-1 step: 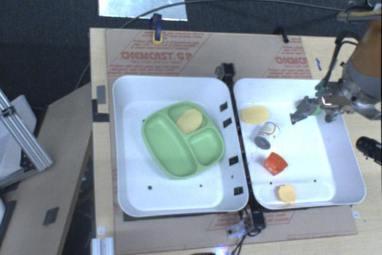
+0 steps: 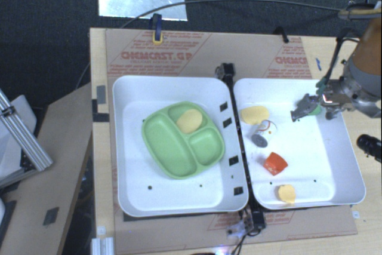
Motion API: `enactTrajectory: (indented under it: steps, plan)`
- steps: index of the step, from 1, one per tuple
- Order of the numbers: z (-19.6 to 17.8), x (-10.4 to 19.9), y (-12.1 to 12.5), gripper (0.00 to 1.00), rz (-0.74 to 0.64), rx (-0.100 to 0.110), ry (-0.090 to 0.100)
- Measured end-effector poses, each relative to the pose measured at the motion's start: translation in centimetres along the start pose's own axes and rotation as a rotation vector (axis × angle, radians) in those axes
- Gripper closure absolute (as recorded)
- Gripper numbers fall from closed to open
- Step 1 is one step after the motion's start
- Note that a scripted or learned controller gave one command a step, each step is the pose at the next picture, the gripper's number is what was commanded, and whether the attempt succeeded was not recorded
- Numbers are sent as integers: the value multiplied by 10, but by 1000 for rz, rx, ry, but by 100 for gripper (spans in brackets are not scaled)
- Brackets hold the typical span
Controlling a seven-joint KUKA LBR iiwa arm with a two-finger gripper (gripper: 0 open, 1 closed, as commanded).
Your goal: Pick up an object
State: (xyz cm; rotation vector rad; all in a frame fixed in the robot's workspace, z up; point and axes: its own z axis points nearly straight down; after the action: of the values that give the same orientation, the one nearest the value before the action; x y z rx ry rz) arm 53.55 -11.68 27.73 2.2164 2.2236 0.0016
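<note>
1. Object: no one item is named, so any loose piece in the right bin will do. Nearest the gripper is a pale yellow piece at the bin's left side, close to the divider between the bins.
2. Just below it lie a small grey piece with a thin wire-like loop beside it, then a red piece, then a small yellow piece near the front wall. All four sit apart from one another.
3. The gripper hangs over the bare upper middle of the right bin, well to the right of the pale yellow piece. Nothing is between its fingers. It looks slightly parted, but the view is too blurred there to tell its width.
4. The left bin holds a green tray with another yellow piece in its upper compartment.
5. Risks, as I judge them:
   - Descending where it hangs would close on bare floor.
   - The pale yellow piece lies near the divider, so a finger may strike the wall.
   - The grey piece is small and low; fingers may slip over it or snag the loop.
   - Rounded pieces may squirt out of a closing grip.
</note>
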Motion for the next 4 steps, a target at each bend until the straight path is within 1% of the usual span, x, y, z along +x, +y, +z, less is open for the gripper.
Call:
enactTrajectory:
  steps: [1,2,3,4]
  plan:
    - [43,-4,3,0,2,4,1]
    - [91,6,4,0,3,3,1]
    - [137,-2,4,0,2,4,1]
    - [125,-2,5,100,2,-1,-1]
